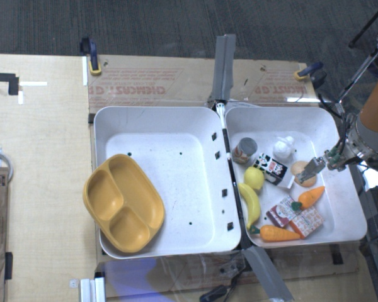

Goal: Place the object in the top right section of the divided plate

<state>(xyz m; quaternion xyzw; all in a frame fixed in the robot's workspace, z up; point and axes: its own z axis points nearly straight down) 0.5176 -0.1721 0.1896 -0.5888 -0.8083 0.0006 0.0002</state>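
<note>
A yellow divided plate (123, 203) with three hollows lies at the front left of the left bin (176, 131), and nothing lies in it. My gripper (307, 171) reaches in from the right over the right bin (327, 121). Its tip is low over a round tan piece (300, 168), which it partly covers. I cannot make out whether it touches that piece. Around it lie toy foods: an orange carrot (311, 196) just in front, a black and white carton (272, 168) to the left, and a white lump (283, 148) behind.
The right bin also holds a small brown can (245, 150), a lemon (254, 178), a banana (250, 204), a second carrot (279, 233) and red packets (296, 216). A grey divider (224, 74) runs between the bins. Clamps grip the back cardboard edge.
</note>
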